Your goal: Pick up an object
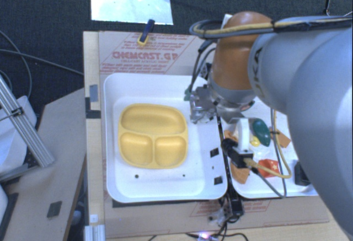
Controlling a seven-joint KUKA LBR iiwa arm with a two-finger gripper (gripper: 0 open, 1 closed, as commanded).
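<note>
Hand hanging at the left bin's right edge – finger state: cannot tell | nearest pickable – yellow divided tray, lying just left of and below the hand | tray's long axis running left–right, single wide compartment facing away, two small ones nearer | right-bin clutter sitting beyond the wrist – harder reach.

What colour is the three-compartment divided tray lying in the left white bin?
Pale yellow, plain with no pattern; the three-compartment divided tray shows clearly in the camera view, in the left white bin.
</note>
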